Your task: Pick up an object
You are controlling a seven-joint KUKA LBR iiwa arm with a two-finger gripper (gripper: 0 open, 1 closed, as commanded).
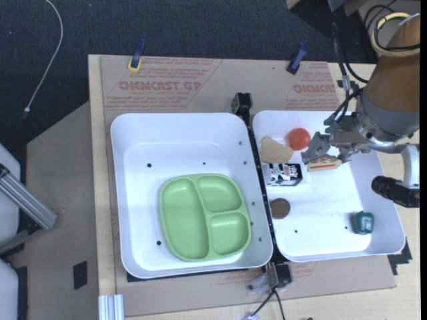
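Note:
My gripper (320,151) hangs over the upper middle of the right bin (333,245), with the arm reaching in from the right. Directly beneath it lies a flat tan and orange piece (324,166); whether the gripper touches it I cannot make out. A red-orange ball (298,138) sits just to the gripper's left, next to a beige wedge (274,150). Below those lie a black and white card (285,173) and a brown disc (280,209). A small teal object (362,223) rests near the bin's lower right corner.
The left bin (133,145) holds a green divided plate (203,216). A black divider (257,172) runs between the bins. Blue clamps (296,59) and a yellow-blue clamp (136,57) sit on the cardboard at the back.

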